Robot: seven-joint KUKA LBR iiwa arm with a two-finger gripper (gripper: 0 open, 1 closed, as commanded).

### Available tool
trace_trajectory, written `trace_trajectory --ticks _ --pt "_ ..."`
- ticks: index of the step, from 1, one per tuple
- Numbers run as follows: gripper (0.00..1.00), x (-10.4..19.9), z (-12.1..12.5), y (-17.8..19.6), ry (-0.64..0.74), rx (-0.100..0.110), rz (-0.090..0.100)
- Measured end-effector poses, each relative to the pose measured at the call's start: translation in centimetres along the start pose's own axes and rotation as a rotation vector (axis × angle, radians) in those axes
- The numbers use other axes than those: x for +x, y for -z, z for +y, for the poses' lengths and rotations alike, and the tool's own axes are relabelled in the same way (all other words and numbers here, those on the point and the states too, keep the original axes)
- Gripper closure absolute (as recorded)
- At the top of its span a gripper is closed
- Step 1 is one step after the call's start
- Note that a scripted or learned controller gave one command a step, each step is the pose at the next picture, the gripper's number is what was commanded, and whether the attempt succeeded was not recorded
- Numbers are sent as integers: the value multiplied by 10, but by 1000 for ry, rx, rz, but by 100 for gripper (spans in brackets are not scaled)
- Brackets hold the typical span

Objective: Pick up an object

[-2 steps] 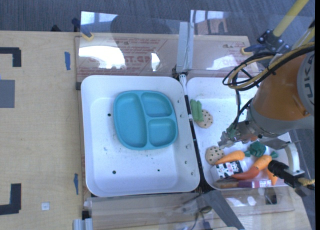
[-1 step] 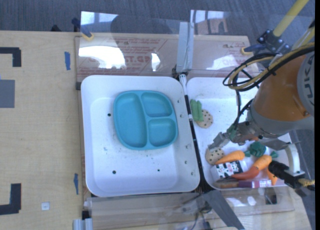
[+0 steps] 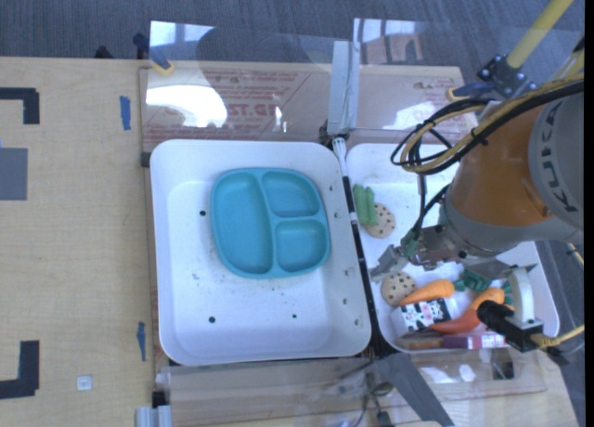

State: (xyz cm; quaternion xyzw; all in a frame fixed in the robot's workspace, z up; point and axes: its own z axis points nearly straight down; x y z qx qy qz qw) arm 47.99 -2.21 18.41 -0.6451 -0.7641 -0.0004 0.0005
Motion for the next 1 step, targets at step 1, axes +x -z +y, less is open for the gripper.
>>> trace_trajectory --ticks 1 --pt "0 -54 61 0 14 0 -2"
